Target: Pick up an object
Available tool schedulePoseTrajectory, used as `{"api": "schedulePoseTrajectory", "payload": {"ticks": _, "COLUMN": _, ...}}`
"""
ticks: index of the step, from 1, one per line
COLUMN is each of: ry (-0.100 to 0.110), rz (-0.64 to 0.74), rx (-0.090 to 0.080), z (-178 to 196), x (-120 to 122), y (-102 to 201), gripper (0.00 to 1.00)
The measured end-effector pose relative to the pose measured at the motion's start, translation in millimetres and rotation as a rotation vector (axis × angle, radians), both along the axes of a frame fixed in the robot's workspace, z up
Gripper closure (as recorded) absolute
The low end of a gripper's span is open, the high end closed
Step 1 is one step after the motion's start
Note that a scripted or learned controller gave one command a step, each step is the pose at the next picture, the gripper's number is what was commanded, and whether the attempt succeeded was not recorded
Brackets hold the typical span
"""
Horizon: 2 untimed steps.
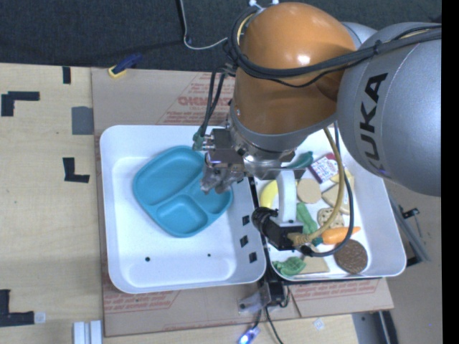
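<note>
While the arm hangs low over the bench, the gripper (pixel 217 172) sits at the right rim of the blue tray (pixel 179 192), which lies in the left bin (pixel 122 256). Tray looks like the nearest target: gripper is right over its edge, maybe touching it, but the wrist blocks the contact point, so hold or no hold cannot be told, nor how far apart the tool's tips stand. Tray is smooth moulded plastic, rounded corners, shallow, split into compartments by low ridges; it lies tilted in plan, flat on the bin floor. A thin raised rim like that suits an edge pinch, which probably explains the gripper's spot at the side rather than over the middle.

Left bin is glossy white, shallow, rounded lip. Right bin (pixel 384 260) just beside it holds a jumble of toy food: a yellow banana-like piece (pixel 268 194), a tan disc (pixel 309 190), an orange carrot shape (pixel 334 236), a brown round cookie (pixel 351 256), a green leafy bit (pixel 290 266). All matte plastic or foam by the look. Both bins rest on cardboard (pixel 143 99) on the bench. Big orange band (pixel 294 56) and grey arm (pixel 401 106) cover much of the right bin.
</note>
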<state>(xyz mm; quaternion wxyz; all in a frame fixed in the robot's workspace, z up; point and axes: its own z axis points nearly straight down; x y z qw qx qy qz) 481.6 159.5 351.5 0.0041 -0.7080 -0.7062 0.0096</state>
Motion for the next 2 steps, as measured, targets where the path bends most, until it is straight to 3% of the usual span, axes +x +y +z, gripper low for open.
{"api": "schedulePoseTrajectory", "payload": {"ticks": 1, "ry": 0.002, "rz": -0.008, "rx": 0.001, "z": -176.4, "x": -2.0, "y": -104.7, "gripper": 1.00}}
{"api": "schedulePoseTrajectory", "payload": {"ticks": 2, "ry": -0.017, "rz": 0.002, "rx": 0.008, "z": -147.2, "x": 1.5, "y": -112.3, "gripper": 1.00}}
